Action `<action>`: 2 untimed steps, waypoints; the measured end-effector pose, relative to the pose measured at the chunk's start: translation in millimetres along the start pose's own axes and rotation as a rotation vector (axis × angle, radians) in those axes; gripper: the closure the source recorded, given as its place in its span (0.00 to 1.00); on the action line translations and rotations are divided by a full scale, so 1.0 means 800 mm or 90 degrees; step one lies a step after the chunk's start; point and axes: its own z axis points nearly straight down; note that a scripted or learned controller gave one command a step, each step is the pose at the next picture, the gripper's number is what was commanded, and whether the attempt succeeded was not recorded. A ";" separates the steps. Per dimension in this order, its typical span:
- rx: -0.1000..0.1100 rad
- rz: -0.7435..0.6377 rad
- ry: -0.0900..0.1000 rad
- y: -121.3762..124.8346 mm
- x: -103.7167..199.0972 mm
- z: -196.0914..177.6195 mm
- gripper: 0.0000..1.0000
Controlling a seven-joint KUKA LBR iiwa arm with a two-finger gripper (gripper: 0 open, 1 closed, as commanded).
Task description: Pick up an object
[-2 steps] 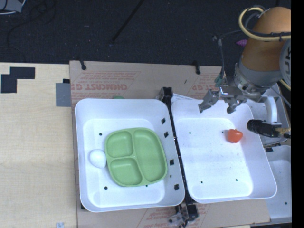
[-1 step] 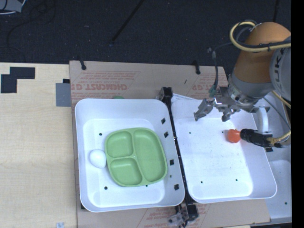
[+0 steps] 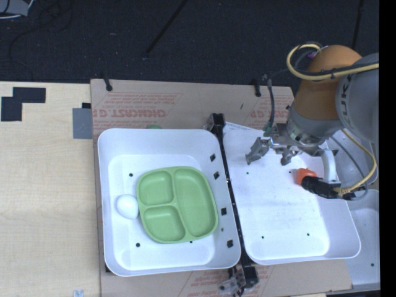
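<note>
Claw (image 3: 270,151) hangs spread wide and empty over the right bin (image 3: 278,228) — nearest object, an orange piece (image 3: 304,176), lies just beside it toward the arm side.

Red print on the cardboard sheet (image 3: 185,107) under the bins, along the counter's far edge: upside down from the camera, probably "CHEMCAST GP", though the letters are small and soft. More red print on the same cardboard at the counter's near edge, too blurred and cut off to read. No other legible text.
</note>
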 end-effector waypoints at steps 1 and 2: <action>0.001 0.000 0.001 -0.012 0.004 0.060 0.00; -0.001 0.002 0.000 -0.010 0.002 0.044 1.00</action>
